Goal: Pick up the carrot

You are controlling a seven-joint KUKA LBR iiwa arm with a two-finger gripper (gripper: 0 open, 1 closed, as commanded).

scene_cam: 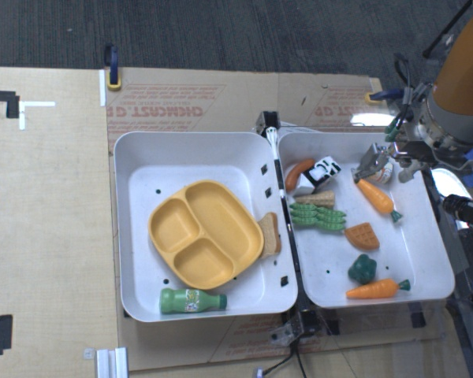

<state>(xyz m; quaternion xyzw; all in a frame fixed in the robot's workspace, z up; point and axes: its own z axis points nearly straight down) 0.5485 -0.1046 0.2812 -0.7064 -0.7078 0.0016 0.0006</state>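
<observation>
End effector [376, 166]: metal two-finger unit at the upper right of the right bin [433, 235], reaching in from the right below the arm's orange band [461, 69]. Its tip sits at the thick end of a carrot [377, 196]; how far it is open, and whether it actually grips that carrot, cannot be told from this view.

Carrot, first: orange, lying at a slant just below the end effector, green tip pointing down and right.

Carrot, second [376, 290]: orange with green tip, lying along the near edge of the right bin, well apart from the end effector.

Other contents of the right bin: dark green lump, possibly broccoli [363, 268], just above the second carrot; orange waffle-like piece [362, 235]; green bean pods [317, 216]; tan stick [314, 200] touching the pods' top; black-and-white item [323, 170]; red sausage shape [296, 173] near the bin's left wall.

Left bin [134, 211]: yellow three-compartment plate [205, 233]; bread slice [270, 235] leaning at the plate's right edge; green bottle [191, 299] lying on its side along the near wall.

Worktop [47, 235]: pale wood, with cardboard [189, 105] under both bins
</observation>
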